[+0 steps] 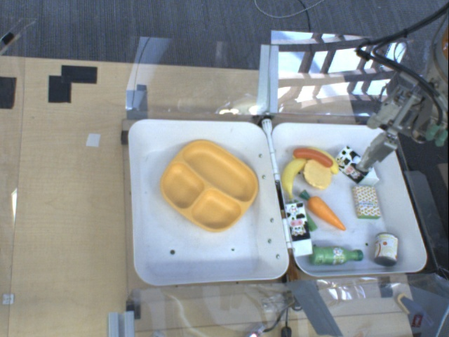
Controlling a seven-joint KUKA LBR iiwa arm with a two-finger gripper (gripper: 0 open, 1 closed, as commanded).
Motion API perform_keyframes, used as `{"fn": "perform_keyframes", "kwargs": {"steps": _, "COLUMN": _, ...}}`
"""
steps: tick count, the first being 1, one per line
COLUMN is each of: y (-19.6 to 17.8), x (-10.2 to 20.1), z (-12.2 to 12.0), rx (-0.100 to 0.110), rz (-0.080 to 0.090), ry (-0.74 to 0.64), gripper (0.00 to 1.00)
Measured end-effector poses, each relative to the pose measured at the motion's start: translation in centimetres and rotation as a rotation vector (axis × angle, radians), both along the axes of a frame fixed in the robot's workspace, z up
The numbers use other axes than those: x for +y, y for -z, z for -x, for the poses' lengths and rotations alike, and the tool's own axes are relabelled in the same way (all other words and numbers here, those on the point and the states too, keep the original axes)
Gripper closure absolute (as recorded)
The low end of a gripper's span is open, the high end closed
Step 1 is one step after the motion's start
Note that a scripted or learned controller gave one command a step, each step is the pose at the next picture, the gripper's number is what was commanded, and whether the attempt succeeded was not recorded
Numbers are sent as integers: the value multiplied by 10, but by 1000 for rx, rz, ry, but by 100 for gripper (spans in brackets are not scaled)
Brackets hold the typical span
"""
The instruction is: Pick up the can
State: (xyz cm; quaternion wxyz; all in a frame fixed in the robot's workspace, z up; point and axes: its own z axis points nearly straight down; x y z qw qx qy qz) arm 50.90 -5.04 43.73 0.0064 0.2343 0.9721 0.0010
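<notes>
The gripper sits low at the upper right of the right bin, its tip down at a small cow-print carton; whether it is spread or closed cannot be told. Left of it lie a sausage, banana and carrot. Below it rests a patterned box. The can lies in that bin's lower right corner, well apart from the gripper, beside a green bottle. A yellow divided plate fills the left bin.
</notes>
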Motion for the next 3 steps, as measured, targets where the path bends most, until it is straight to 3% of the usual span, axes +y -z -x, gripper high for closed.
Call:
{"fn": "perform_keyframes", "kwargs": {"steps": 1, "y": -13, "x": 1, "z": -2, "rx": -12, "rz": 1, "ry": -3, "gripper": 100}}
{"fn": "perform_keyframes", "kwargs": {"steps": 2, "y": -13, "x": 1, "z": -2, "rx": -12, "rz": 1, "ry": -3, "gripper": 0}}
{"fn": "perform_keyframes", "kwargs": {"steps": 3, "y": -26, "x": 1, "z": -4, "rx": -24, "rz": 1, "ry": -5, "gripper": 100}}
